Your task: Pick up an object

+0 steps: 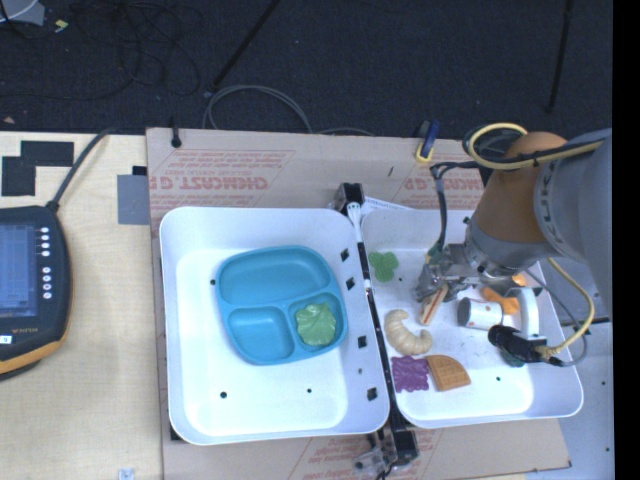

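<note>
Cardboard (pixel 250 168) under both bins carries red printed lettering, upside down from this angle and not reliably readable. Left bin (pixel 190 368) holds a blue compartment tray (pixel 270 298) with a green leafy piece (pixel 317 323) in its small right compartment; open floor remains along its lower edge. Right bin (pixel 500 398) is crowded: a green item (pixel 383 264), pale croissant (pixel 408 334), purple piece (pixel 409 373) and orange wedge (pixel 449 373). Gripper (pixel 435 290) sits low at the bin's centre, fingers narrow around a thin brown stick (pixel 431 306)
</note>
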`<state>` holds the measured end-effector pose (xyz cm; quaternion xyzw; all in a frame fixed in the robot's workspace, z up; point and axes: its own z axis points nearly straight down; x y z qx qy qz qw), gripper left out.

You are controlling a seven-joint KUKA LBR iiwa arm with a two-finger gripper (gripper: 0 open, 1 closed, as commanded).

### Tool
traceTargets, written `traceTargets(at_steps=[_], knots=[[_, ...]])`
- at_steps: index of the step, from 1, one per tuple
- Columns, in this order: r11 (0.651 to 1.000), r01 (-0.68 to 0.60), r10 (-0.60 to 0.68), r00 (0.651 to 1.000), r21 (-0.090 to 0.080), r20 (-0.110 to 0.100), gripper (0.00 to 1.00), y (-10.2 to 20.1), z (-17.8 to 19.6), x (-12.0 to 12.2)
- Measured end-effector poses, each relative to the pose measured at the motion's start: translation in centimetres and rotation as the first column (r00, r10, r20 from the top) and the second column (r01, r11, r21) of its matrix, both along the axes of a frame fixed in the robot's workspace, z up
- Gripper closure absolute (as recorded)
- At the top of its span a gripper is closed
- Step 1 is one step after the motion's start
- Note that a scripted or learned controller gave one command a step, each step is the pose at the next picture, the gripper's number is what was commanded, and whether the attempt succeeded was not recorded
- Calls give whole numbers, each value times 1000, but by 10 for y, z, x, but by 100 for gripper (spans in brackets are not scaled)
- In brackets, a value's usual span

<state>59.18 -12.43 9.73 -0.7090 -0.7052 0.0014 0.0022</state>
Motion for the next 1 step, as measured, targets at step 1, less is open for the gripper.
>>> traceTargets(at_steps=[1], knots=[[1000, -12, 12, 1000, 0, 13, 100, 58, 96, 21]])
